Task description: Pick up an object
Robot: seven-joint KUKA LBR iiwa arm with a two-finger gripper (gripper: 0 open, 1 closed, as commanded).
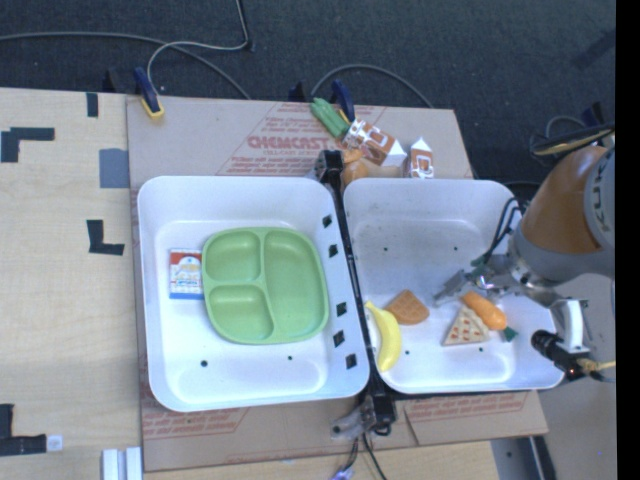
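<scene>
In the right bin (420, 213) lie a yellow banana (386, 337) against the left wall, an orange-brown flat piece (408, 307), a tan waffle wedge (465, 328) and an orange carrot (486, 312). My gripper (455, 288) reaches in from the right and sits low over the bin floor, just up and left of the carrot and right of the flat piece. Nothing shows as held in it. The left bin (240, 373) holds a green divided plate (266, 284) with a small printed card (184, 274) partly under its left edge.
Behind the bins, on the cardboard, lie a green clamp (330, 117) and small printed cartons (372, 146). Black clips line the divider (340, 268) between the bins. Cables run over the dark floor at the back. The arm's orange band (560, 208) hangs over the right bin's right wall.
</scene>
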